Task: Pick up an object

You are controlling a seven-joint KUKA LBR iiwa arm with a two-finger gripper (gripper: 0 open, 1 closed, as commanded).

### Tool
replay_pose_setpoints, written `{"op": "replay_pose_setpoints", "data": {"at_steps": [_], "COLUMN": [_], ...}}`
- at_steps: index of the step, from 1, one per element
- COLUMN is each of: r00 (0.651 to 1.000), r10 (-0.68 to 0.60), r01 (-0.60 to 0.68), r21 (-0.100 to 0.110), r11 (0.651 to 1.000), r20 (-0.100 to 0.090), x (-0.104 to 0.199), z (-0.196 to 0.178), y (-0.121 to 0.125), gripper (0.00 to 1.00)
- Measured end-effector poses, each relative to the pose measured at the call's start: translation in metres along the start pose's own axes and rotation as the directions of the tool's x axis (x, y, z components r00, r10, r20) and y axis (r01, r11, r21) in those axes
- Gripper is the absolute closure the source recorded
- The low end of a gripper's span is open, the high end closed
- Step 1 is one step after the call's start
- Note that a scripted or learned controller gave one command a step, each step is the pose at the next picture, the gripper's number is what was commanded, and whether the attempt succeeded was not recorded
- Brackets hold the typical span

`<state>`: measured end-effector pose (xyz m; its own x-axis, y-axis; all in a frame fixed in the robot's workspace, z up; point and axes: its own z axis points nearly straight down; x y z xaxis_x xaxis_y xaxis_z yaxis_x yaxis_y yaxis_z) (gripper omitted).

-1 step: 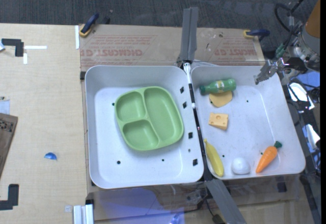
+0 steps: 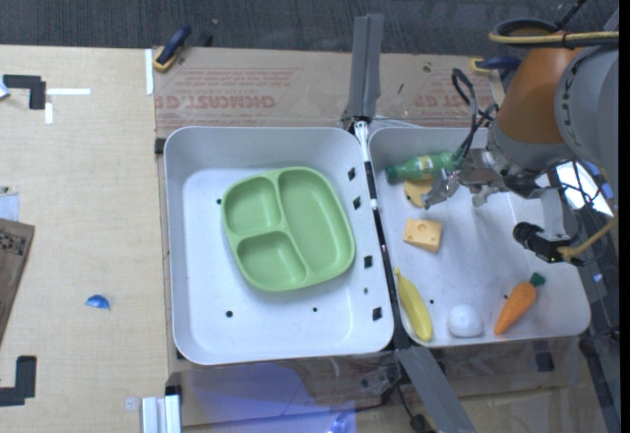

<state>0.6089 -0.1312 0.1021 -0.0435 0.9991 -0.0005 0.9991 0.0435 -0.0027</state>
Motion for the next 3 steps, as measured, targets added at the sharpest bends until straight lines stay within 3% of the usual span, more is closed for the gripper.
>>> {"op": "replay_pose_setpoints", "data": {"at_steps": [1,2,3], "r00": [0.999,0.999,1.000], "r10": [0.052,0.050,-0.001], "r01": [-0.052,-0.050,0.001], "r21": [0.013,0.018,0.000], "r11": [0.999,0.999,1.000], "r20": [0.000,0.004,0.004], "x": [0.014,0.013,0.022], "z": [0.013,0.005,-0.033], "y": [0.047,0.045,0.050], "gripper": [0.00,1.00,1.00]}}
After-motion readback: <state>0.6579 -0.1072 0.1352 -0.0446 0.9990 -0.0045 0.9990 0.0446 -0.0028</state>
